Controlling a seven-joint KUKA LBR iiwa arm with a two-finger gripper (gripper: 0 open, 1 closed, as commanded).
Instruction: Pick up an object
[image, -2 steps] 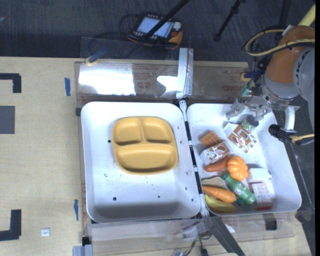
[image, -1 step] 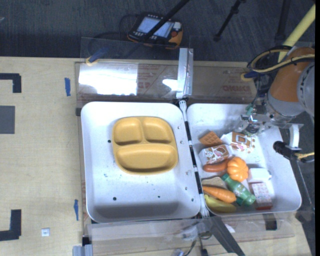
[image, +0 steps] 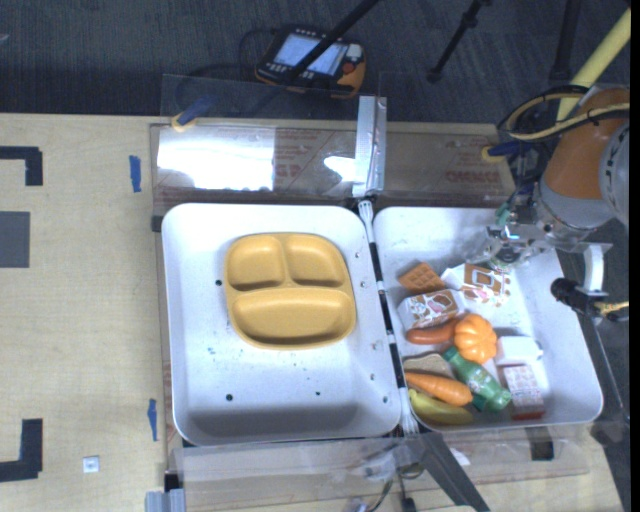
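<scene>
The right bin (image: 575, 330) holds a pile of toy food. In it lie an orange waffle piece (image: 420, 274), a brown snack packet (image: 431, 308), a white and red carton (image: 487, 286), an orange fruit (image: 476, 338), a green bottle (image: 479, 381), a carrot (image: 438, 386), a banana (image: 440, 408) and a white and red box (image: 522, 376). My gripper (image: 507, 240) hangs over the bin's back right part, just above and right of the carton. Nothing is visibly held in it.
The left bin (image: 190, 330) carries a yellow divided plate (image: 290, 288). A clear plastic wall (image: 260, 160) stands behind both bins. The arm's orange band (image: 580, 165) and cables sit at the right edge. A handheld controller (image: 310, 60) lies beyond the bench.
</scene>
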